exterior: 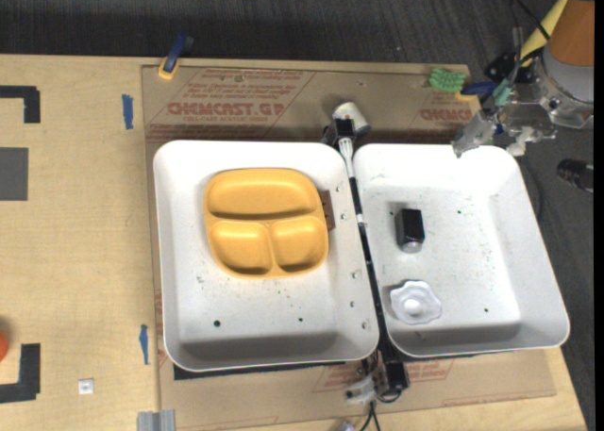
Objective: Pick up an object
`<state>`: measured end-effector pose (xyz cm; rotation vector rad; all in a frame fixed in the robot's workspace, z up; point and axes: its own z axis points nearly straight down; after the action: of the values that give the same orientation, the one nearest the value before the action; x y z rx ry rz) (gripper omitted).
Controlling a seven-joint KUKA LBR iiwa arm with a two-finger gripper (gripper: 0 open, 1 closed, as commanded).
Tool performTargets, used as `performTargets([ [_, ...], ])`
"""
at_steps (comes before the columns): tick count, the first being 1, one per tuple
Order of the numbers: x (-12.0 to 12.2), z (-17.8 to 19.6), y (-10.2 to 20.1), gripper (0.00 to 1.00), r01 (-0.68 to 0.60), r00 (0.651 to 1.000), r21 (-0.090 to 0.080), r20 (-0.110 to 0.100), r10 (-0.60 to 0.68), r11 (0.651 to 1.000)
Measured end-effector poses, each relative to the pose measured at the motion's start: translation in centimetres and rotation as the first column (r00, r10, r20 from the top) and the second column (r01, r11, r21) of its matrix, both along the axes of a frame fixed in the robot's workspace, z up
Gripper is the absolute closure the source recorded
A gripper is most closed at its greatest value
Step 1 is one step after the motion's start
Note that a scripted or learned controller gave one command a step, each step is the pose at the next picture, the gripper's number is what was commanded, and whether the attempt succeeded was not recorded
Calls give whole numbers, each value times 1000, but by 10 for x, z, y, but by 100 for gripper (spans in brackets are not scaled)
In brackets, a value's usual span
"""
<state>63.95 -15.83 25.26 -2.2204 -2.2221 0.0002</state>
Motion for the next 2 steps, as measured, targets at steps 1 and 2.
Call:
performTargets([
  [1,-69,-79,51,0,-235,972,1,-1,235,972],
  [2,-67,-166,52,0,-50,999,1,4,50,999],
])
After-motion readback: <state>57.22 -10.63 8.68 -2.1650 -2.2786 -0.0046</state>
